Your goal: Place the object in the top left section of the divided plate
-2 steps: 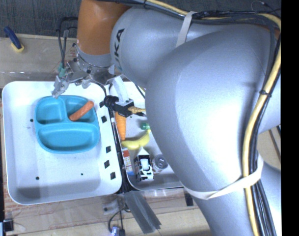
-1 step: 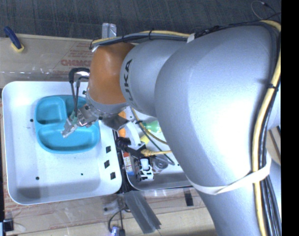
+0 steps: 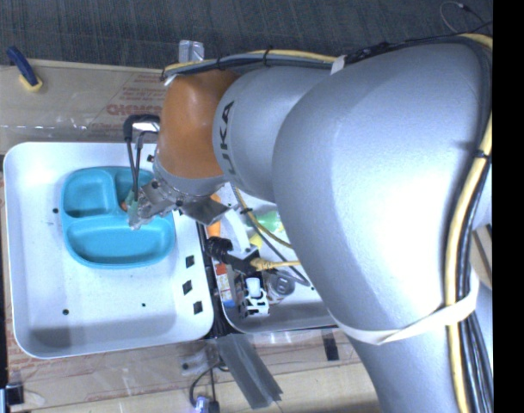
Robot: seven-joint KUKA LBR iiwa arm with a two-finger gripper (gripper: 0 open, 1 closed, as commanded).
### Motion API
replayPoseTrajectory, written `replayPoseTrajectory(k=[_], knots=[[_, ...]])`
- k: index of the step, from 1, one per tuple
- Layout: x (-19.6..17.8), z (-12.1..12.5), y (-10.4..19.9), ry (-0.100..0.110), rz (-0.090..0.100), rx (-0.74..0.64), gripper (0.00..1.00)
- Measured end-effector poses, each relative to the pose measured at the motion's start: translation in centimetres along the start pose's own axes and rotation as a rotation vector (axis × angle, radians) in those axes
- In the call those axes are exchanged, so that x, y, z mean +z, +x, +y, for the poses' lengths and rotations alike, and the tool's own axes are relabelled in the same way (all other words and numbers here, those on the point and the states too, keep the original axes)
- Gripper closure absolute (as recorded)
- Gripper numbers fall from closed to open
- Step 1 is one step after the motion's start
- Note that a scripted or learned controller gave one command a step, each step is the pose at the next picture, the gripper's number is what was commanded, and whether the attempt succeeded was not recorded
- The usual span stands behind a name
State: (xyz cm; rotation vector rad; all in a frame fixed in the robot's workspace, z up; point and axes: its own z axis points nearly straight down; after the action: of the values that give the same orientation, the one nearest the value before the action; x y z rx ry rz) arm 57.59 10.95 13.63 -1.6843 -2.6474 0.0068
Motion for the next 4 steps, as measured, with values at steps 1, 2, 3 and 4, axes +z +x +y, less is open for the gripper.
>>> replayPoseTrajectory(k=[1, 2, 3, 4], knots=[[-5.5, -8.9, 2.0, -0.002, 0.0, -0.342, 1.0], [-9.6, -4.4, 7.1, -0.004, -0.003, -0.569, 1.0], [-8.5, -0.6, 12.2, -0.006, -0.004, -0.878, 1.0], [-10.2, 3.5, 10.4, -0.007, -0.007, -1.112, 1.0]])
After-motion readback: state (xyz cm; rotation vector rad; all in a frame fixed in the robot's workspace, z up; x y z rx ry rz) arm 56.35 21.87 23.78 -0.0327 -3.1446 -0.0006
